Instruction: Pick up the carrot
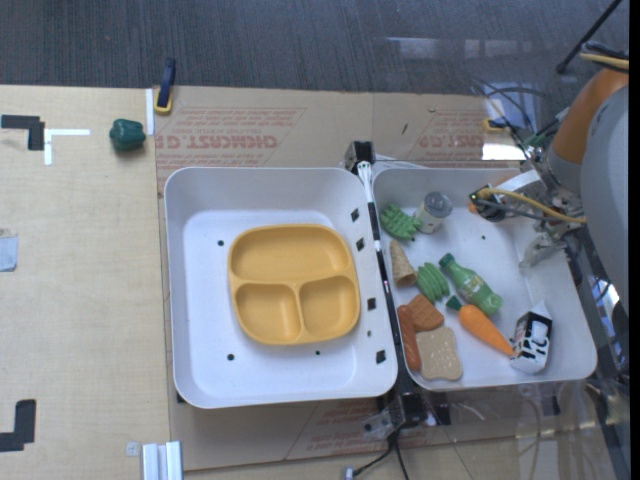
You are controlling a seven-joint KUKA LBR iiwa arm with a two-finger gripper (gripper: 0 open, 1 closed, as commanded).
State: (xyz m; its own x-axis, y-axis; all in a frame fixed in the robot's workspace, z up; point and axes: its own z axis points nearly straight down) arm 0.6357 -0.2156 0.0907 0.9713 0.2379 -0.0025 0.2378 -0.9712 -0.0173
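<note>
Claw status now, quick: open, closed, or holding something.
Claw: low at the right bin's near right corner, beside the carrot's tip. Whether it is open or closed cannot be told; nothing is seen held.

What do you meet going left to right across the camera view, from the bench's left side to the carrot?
Green ball → yellow plate → slice of bread → carrot.
</note>
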